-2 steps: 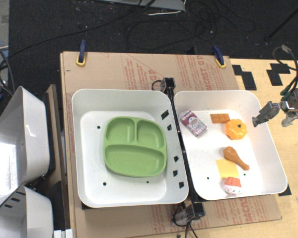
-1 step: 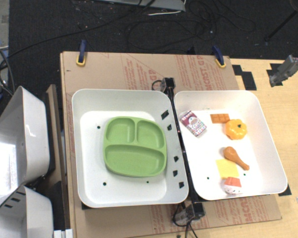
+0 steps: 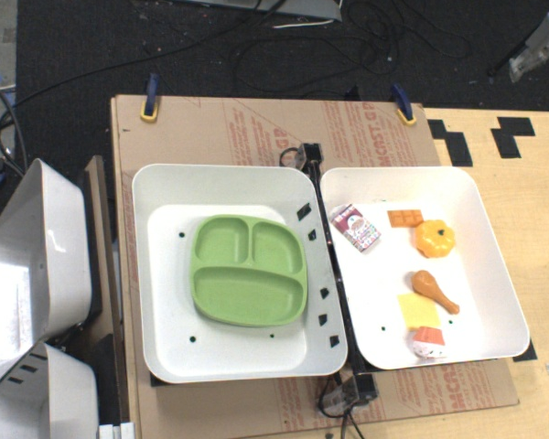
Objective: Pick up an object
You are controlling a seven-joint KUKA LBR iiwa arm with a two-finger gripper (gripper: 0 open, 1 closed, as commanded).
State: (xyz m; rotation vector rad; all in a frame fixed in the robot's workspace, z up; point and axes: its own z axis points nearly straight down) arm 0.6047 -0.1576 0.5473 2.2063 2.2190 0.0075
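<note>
The right white bin [image 3: 489,254] holds several small toys. A pink and white carton [image 3: 355,228] lies near its far left corner, with a flat orange block [image 3: 405,218] just to the right of it. Beside that sits a yellow-orange pumpkin-like toy [image 3: 435,239]. A brown drumstick [image 3: 435,291] lies in the middle. Below it a yellow square block [image 3: 418,311] touches a small red and white item [image 3: 427,341] close to the bin's near rim.
The left white bin [image 3: 156,273] holds a green divided plate [image 3: 250,271]. Both bins rest on a brown board [image 3: 256,131] with clamps at its far edge. White containers [image 3: 32,263] stand off the bench at the left. Cables run across the dark floor behind.
</note>
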